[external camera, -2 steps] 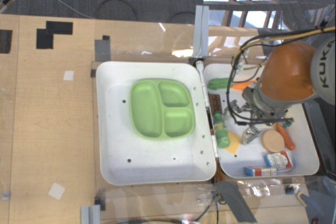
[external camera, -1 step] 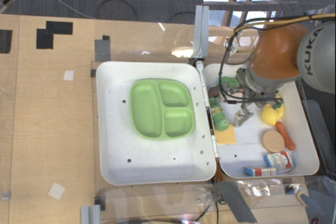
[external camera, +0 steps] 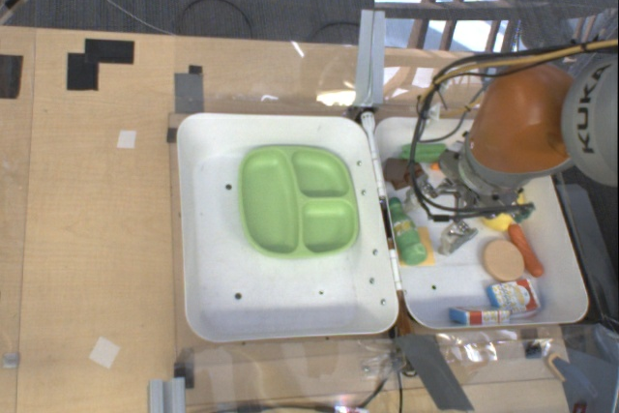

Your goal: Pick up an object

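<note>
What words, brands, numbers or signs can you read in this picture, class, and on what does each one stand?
"KUK": large dark letters on the grey robot arm, cut off at the picture's edge.
Small packet near the front of the right bin: it has red, white and blue printing, too small and blurred to read.
Green bottle beside the bin's left wall: any label is too blurred to read.

My arm (external camera: 542, 126), grey casing with black KUKA lettering, broad glossy orange band above my wrist, black cables looping over it, yellow cable alongside, silvery metal gripper (external camera: 456, 238) below.
</note>
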Available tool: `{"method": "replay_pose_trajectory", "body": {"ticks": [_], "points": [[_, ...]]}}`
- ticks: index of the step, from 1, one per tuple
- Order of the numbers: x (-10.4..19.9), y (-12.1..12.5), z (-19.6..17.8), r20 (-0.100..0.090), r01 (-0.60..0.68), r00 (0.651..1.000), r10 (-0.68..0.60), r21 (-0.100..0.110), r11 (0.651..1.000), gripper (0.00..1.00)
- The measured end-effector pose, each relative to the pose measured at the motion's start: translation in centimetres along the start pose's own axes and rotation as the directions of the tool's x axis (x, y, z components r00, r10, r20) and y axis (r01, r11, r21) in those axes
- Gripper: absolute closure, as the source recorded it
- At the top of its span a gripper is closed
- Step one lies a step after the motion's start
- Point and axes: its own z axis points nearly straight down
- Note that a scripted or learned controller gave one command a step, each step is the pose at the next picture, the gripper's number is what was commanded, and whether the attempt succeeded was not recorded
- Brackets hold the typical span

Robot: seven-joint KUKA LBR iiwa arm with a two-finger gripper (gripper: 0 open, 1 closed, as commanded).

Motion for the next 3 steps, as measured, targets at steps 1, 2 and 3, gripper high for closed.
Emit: {"method": "replay_pose_trajectory", "body": {"ticks": [1, 2, 3], "points": [[-3.3, -3.3, 0.3, -0.001, -0.129, 0.992, 0.129, -0.011, 0.992, 0.00], [-1.6, -1.5, 0.2, 0.001, -0.034, 0.999, 0.034, -0.005, 0.999, 0.00], [-2.5, -11.0, 0.6, -0.004, -0.045, 0.999, 0.045, -0.011, 0.999, 0.00]]}}
